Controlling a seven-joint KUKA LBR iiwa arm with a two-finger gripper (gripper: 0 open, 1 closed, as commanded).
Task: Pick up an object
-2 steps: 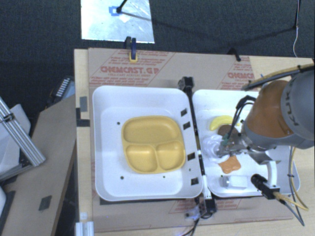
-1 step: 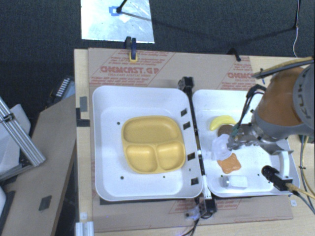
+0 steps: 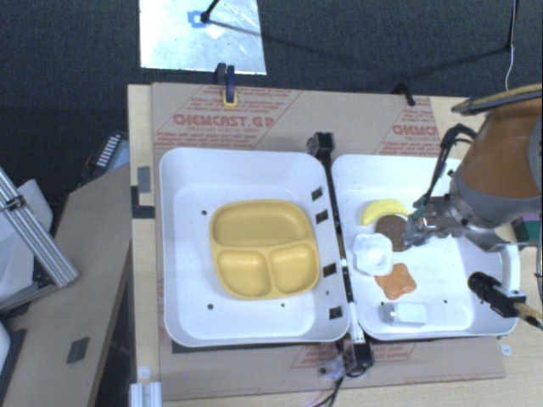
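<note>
A small brown round object (image 3: pixel 391 229) lies in the right bin (image 3: pixel 441 312), near the bin's middle and toward its left wall, and it looks to be the piece the arm is after. A yellow banana-shaped piece (image 3: pixel 383 210) touches it on the far side, and a white cup-like piece (image 3: pixel 371 253) sits just beside it on the near side. An orange piece (image 3: pixel 396 281) lies a little nearer the front, and a pale white block (image 3: pixel 405 314) rests close to the bin's front wall.

The hand (image 3: pixel 419 227) hangs just to the right of the brown object, low over the bin floor, with the grey arm and its orange band (image 3: pixel 506 151) rising behind it. I cannot tell whether it is clenched or released, and nothing is visibly grasped.

By my reading, this is the approach or the closing stage of the pick, with no lift yet. The next move calls for a clean closure on one piece only, hard here because the neighbours crowd it.

The left bin (image 3: pixel 182 227) holds a yellow divided tray (image 3: pixel 259 248), well apart. Both bins sit on the table (image 3: pixel 254 113).
</note>
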